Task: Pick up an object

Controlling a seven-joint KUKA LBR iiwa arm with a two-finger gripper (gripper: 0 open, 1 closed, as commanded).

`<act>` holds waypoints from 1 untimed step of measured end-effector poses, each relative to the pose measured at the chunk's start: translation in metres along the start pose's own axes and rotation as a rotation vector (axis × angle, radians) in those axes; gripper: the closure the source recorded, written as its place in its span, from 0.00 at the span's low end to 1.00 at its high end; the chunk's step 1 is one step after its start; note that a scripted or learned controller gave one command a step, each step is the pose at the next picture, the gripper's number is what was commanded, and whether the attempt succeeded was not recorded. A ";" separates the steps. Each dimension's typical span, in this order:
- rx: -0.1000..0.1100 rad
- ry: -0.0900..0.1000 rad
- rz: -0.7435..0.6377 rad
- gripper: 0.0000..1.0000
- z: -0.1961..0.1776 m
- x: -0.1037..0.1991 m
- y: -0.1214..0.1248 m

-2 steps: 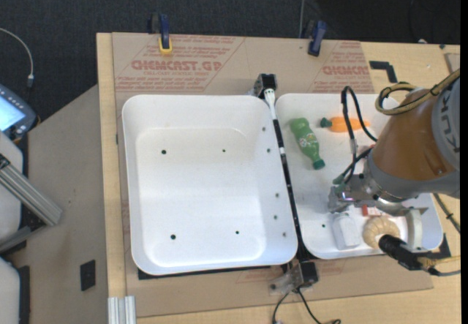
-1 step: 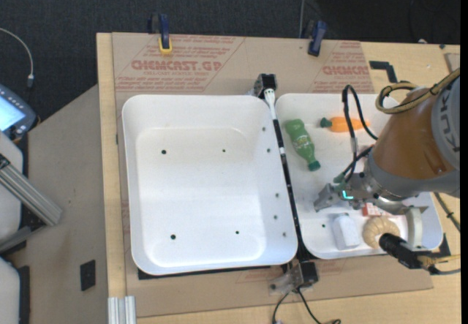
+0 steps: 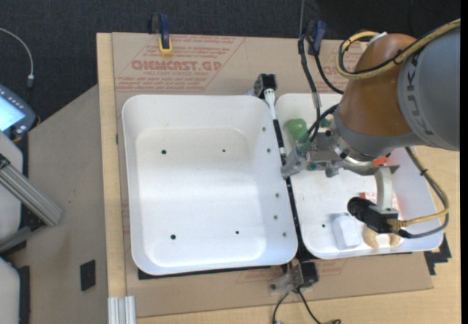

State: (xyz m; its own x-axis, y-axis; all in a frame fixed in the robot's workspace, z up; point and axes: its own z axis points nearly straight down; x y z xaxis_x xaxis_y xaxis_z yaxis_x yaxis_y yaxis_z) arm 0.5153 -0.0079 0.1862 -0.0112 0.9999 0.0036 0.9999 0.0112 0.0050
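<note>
Closest to me, along the near edge of the right-hand shallow white plastic bin (image 3: 322, 205), lie two small things side by side: a pale, boxy block with a smooth matte face (image 3: 344, 231) and, just beside it toward the near right corner, a rounded tan lump (image 3: 382, 240) that is partly hidden, so I can't make out its material.

Further in, the metal gripper (image 3: 296, 163) sits low at that bin's left wall, right against the rim where the two bins meet. From here I cannot tell whether it is open or closed, and nothing can be seen held in it. Above it bulks the arm (image 3: 431, 96), smooth grey casing with a glossy orange band.

Just beyond the gripper, near the far left corner of the same bin, rests a small soft-looking round green object (image 3: 295, 127), close to the gripper but apart from it.

The left-hand white bin (image 3: 205, 183) has rounded corners and a smooth floor dotted with small dark holes.

Farthest off, both bins rest on a brown cardboard sheet printed in red (image 3: 219, 59), pinned at its far edge by two blue clamps (image 3: 162, 25).
</note>
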 end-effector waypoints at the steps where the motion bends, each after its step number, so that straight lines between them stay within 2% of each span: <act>1: 0.013 -0.005 0.011 1.00 -0.003 -0.007 -0.002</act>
State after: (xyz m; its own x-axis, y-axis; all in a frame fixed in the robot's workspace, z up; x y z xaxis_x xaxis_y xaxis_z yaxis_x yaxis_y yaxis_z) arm 0.5129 -0.0147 0.1888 -0.0007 1.0000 -0.0013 1.0000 0.0007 -0.0082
